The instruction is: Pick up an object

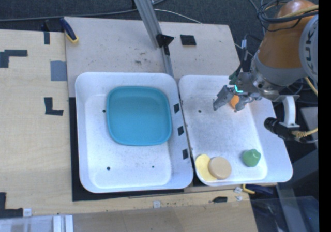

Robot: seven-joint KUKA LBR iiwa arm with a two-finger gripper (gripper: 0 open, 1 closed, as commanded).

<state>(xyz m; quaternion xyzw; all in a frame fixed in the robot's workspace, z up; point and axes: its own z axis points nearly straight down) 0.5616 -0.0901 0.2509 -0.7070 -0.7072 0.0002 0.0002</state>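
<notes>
Two shallow white bins sit side by side on the bench. The left bin (88,122) carries a square teal plate (138,115). The right bin (269,138) carries three loose items along its near edge: a yellow disc (202,166), a tan round piece (221,167) lying partly on it, and a small green object (251,157) just beside them to the right.

The gripper (231,99) is positioned over the far right portion of the right bin, fingers spread, with a small orange object (235,100) seen between them. Whether the fingers press on it, or whether it rests on the bin floor, cannot be determined at this slant; a secure hold is not confirmed.

Assessment: the step in hand is securing the orange object. Recommended practice is to centre the fingers on either side of it, descend until the tips bracket its middle, close fully, and only then lift straight up. The bin's right wall lies near, so lateral drift toward it should be avoided. The near-edge items are well apart and pose no interference.
</notes>
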